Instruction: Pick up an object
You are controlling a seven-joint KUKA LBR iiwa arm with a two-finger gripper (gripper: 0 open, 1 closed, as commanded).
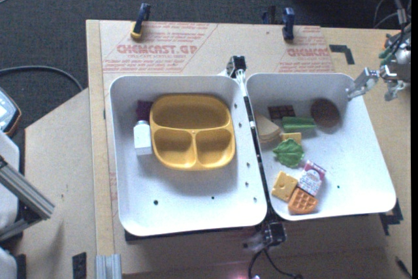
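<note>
My jaws [363, 83] hover at the right bin's [366, 140] far rim; I cannot tell their spread. Inside lie a round brown disc [325, 113], ridged waffle [302, 201] and crinkled green leaf [289, 153].

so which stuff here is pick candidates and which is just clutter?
Candidates:
waffle
cheese wedge
lettuce leaf
brown disc
white bottle
claw, at the right bin's far edge

Just lying about:
yellow divided tray
bench clamps
</note>
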